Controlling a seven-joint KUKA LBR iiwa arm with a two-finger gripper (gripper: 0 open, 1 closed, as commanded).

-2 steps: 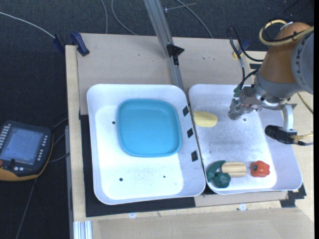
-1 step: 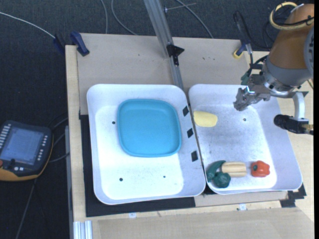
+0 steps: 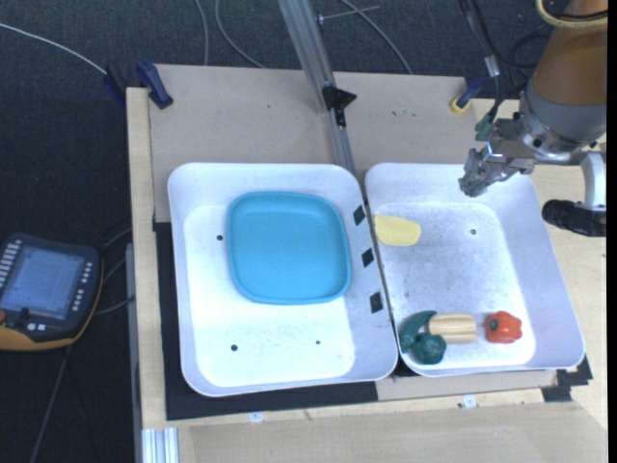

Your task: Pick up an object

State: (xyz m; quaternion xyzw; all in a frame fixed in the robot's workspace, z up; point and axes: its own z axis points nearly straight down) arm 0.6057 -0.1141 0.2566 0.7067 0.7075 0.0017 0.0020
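The right bin [image 3: 540,258] holds a yellow lemon-shaped piece [image 3: 396,231] near its upper left. Along its front edge lie a dark green vegetable [image 3: 422,338], a tan bread-like roll [image 3: 453,328] and a red pepper [image 3: 501,327]. My gripper [image 3: 479,176] hangs over the bin's back rim at the upper right, well away from all of these. Nothing shows between its fingers, and they look close together.
A blue square plate [image 3: 288,247] lies in the left bin [image 3: 198,287]. A slanted metal pole [image 3: 310,41] runs from the top down to the gap between the bins. A handheld control pendant [image 3: 43,287] rests off the bench at the left. Cables cross the dark floor.
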